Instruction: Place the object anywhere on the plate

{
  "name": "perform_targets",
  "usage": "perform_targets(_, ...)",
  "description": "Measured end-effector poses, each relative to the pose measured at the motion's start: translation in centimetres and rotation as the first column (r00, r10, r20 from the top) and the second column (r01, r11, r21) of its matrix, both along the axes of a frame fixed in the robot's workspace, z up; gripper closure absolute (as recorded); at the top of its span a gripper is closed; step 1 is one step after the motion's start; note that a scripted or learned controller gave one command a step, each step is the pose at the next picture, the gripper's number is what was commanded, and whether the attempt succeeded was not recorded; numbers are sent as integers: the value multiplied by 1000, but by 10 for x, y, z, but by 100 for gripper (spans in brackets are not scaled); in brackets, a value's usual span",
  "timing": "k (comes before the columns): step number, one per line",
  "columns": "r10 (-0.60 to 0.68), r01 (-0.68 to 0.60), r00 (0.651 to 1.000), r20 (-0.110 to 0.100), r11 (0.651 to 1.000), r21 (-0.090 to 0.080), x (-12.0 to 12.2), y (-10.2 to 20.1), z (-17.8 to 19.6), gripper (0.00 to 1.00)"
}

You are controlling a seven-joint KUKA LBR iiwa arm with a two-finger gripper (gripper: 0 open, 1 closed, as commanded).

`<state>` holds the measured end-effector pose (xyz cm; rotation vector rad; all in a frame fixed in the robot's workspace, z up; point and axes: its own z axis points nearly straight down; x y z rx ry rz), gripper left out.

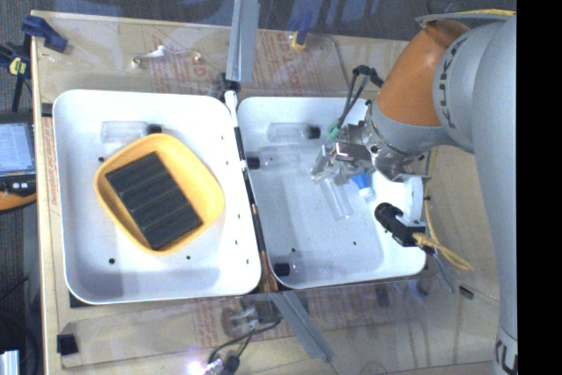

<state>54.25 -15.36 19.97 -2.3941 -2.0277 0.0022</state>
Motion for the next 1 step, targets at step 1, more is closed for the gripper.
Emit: perform_targets(1, 0, 0, 1000, 0, 1000, 0, 0, 0, 0, 0)
